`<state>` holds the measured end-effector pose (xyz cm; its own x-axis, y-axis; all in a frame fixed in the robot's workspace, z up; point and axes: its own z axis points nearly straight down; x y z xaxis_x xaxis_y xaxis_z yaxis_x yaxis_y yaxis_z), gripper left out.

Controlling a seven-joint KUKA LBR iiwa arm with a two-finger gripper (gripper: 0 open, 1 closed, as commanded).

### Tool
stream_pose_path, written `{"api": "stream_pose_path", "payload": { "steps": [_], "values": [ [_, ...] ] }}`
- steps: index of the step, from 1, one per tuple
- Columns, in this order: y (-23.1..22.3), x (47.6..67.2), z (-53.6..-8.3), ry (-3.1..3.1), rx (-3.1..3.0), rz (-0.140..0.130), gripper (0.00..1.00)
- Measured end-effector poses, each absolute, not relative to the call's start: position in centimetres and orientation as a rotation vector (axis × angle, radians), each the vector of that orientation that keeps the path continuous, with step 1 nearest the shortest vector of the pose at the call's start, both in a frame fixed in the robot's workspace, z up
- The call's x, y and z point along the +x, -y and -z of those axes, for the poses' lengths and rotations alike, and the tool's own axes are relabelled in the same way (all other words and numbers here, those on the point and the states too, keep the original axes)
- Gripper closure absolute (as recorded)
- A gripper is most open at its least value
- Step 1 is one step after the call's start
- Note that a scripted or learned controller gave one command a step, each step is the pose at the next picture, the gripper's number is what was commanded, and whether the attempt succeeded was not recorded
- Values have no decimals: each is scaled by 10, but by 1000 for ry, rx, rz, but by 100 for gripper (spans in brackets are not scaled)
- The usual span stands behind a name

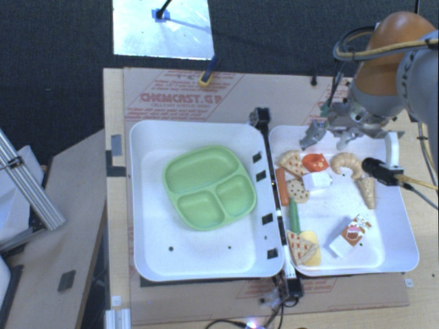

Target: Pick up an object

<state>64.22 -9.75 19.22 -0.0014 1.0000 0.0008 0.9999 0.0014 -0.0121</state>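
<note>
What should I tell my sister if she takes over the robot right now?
Gripper: over the right bin's far edge, nothing seen between its fingers.
Toys, all in the right bin: tomato, croissant, cone, carrot, crackers, pizza slice, small carton.
Left bin: green tray.
Done: nothing picked up.
Left: grab one toy and lift it.

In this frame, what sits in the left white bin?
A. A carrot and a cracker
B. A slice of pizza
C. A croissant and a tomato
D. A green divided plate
D: the green divided plate lies alone in the left bin, while the toy food, such as the croissant and the tomato, lies in the right bin.
</note>
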Motion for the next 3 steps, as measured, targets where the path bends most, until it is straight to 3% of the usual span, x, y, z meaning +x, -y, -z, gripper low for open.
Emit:
{"api": "stream_pose_path", "payload": {
  "steps": [1,3],
  "values": [
    [97,645,-201,2226,-2219,1,0],
    [96,641,-107,2227,-2227,9,0]
  ]
}}
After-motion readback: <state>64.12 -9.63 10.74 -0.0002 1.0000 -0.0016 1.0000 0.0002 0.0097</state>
